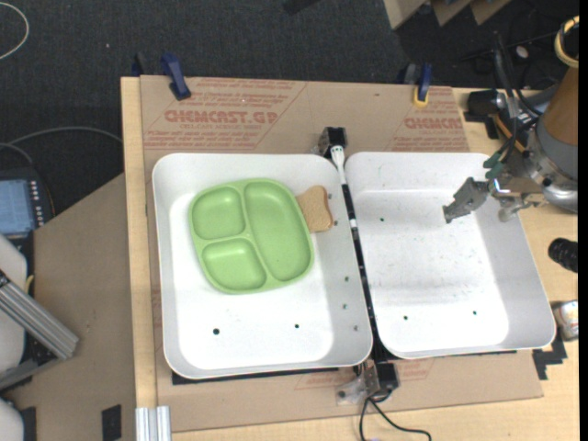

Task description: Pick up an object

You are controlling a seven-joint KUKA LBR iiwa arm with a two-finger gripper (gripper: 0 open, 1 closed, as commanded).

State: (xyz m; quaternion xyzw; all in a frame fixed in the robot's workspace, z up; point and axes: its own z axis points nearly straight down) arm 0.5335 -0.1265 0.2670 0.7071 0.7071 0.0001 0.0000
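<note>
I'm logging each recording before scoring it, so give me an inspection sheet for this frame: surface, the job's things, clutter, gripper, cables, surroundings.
Surface: bench board with red printed lettering, bearing the left bin and the right bin side by side.
Job's things: green divided plate and a tan sponge-like block touching its right edge, both in the left bin.
Clutter: nothing seen in the right bin beyond dark specks.
Gripper: gripper over the right bin's upper right part, nothing seen between its fingers.
Cables: cable at the front edge between the bins.
Surroundings: blue clamp at the board's back edge; dark carpet beyond.
</note>
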